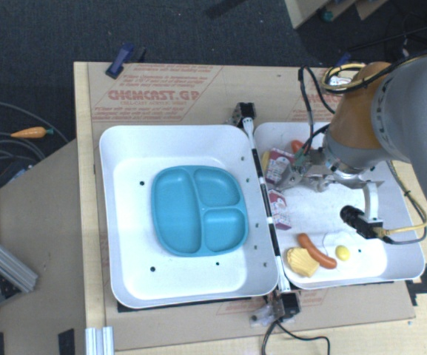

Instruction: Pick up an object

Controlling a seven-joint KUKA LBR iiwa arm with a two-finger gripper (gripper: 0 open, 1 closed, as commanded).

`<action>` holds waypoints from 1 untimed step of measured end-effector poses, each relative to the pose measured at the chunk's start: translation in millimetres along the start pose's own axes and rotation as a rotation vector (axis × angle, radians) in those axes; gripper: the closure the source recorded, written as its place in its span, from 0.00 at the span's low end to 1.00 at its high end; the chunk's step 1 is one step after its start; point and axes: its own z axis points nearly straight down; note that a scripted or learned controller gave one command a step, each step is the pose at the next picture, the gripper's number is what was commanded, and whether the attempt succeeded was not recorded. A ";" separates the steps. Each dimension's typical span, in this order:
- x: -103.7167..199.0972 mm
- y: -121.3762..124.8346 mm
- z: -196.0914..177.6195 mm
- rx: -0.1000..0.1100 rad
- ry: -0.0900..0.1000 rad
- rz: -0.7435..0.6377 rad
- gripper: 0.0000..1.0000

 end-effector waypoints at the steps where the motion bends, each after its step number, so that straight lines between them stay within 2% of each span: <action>1: -8.6 56.4 -0.4 -0.001 -0.002 -0.001 0.00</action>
